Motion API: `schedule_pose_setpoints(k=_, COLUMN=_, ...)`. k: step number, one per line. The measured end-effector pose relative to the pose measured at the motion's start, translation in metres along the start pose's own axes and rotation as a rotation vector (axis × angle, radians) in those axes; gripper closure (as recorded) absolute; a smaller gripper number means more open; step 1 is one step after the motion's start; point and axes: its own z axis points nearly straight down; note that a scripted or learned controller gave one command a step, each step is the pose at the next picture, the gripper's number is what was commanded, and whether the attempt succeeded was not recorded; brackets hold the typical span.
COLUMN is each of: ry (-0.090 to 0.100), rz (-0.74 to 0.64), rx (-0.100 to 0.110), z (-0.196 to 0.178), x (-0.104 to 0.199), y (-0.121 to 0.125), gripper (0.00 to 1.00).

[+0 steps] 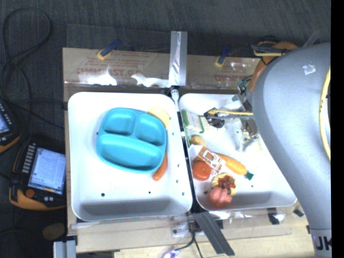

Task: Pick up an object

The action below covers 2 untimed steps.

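Carrot [234,165] lies slantwise, green tip toward lower right.

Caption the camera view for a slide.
Grey arm reaches over the right bin of toy food; blue tray fills the left bin.

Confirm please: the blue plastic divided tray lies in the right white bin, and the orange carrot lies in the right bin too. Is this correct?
Not quite. The camera view shows the blue plastic divided tray in the left white bin. The orange carrot does lie in the right white bin.
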Motion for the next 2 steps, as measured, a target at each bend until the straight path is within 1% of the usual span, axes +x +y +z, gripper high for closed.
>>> schedule_pose_setpoints(k=1, ry=-0.002, rz=0.026, rx=0.001, z=-0.001, x=-0.05, y=0.008, gripper=0.0)
schedule_pose_setpoints(k=2, ry=0.002, rz=0.027, rx=0.0, z=-0.001, x=-0.087, y=-0.003, gripper=0.0)
